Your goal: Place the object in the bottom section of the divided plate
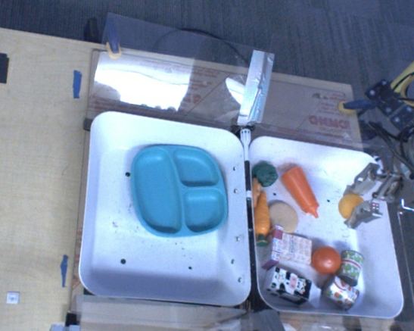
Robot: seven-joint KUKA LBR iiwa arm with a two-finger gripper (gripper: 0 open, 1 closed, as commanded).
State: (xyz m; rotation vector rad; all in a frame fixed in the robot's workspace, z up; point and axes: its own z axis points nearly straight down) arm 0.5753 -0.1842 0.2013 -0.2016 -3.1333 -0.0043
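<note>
Gripper (361, 202) over right bin (396, 264), fingers clasping a yellow object (348, 204).
Left of that bin, the left bin (96, 245) holds the blue divided plate (179, 190); right bin contains carrot (299, 189), tomato (326, 259), cans.

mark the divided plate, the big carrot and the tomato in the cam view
blue divided plate (159, 192): camera view, floor of its large section.
large carrot (299, 189): camera view, mid-body.
tomato (326, 259): camera view, top of the fruit.

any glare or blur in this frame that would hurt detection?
Camera view: strong glare on the clear panel behind the left bin; white bin floors bright but the blue plate reads clean; gripper area soft, the yellow object beside it slightly blurred; small items in the right bin lack fine detail.
</note>
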